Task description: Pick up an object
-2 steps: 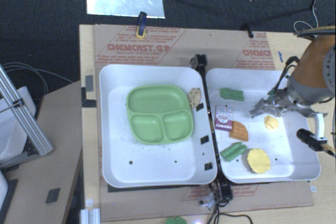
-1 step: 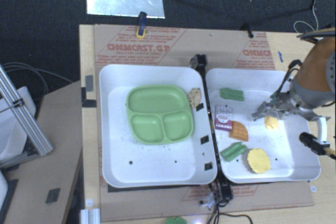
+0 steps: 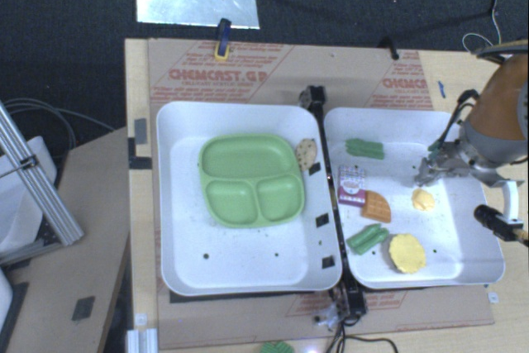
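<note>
The right bin (image 3: 463, 264) holds several toy foods: a green piece (image 3: 364, 148) at the back, a purple-and-white packet (image 3: 351, 184), an orange wedge (image 3: 376, 207), a green pod (image 3: 367, 238), a yellow round (image 3: 407, 253) and a small yellow lump (image 3: 422, 199). My gripper (image 3: 430, 171) hangs low over the right bin, just above and behind the small yellow lump. Nothing shows between its tips.
The left bin (image 3: 182, 260) holds a green divided plate (image 3: 251, 179), with a speckled cookie-like piece (image 3: 307, 151) beside the plate's right rim. A black clamp (image 3: 312, 97) sits where the bins meet at the back. The arm's orange band (image 3: 504, 99) fills the right side.
</note>
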Controlling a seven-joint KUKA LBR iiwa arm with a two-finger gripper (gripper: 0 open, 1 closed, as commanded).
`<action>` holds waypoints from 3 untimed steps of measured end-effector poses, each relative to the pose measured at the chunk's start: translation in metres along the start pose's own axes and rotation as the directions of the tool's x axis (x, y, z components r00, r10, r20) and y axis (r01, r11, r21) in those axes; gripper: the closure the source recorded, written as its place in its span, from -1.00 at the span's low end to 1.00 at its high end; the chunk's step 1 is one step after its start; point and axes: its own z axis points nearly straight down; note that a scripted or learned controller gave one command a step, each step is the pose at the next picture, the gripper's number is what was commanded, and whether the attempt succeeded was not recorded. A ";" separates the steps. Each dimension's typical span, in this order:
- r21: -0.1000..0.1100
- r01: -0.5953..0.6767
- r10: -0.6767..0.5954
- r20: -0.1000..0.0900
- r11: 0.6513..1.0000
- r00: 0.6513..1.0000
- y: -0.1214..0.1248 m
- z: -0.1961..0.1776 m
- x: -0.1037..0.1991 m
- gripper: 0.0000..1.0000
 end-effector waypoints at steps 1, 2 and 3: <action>0.000 0.000 0.000 0.000 1.000 1.000 0.000 0.000 0.000 -1.00; -0.001 0.005 -0.005 0.000 1.000 1.000 0.008 -0.039 0.006 -1.00; 0.005 0.001 -0.001 -0.001 1.000 1.000 -0.010 0.013 0.000 -1.00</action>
